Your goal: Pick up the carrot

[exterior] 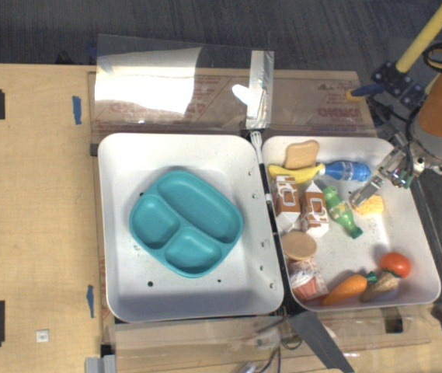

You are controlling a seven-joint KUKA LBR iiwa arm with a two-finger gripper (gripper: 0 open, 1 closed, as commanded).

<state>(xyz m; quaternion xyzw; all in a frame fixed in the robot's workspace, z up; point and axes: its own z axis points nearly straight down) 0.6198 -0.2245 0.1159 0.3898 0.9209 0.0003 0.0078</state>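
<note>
- The carrot [346,287] lies near the front edge of the right bin [426,243], slanting, its tip toward a small cup [308,283] and its green top touching a brown piece [384,284] below a tomato [395,264].
- The end effector [367,193] hangs well back from it, over a yellow corn piece [371,205] just beside a green bottle [342,212]; whether its tips are spread or pressed together I cannot tell.
- To do this well, I judge the arm should lift clear, travel toward the bin's front, and straddle the carrot's thicker middle across its width, avoiding the crowding neighbours.
- The left bin [120,162] holds a teal divided plate [186,221]; both bins sit on a light wooden bench [34,208] with dark carpet behind.
</note>
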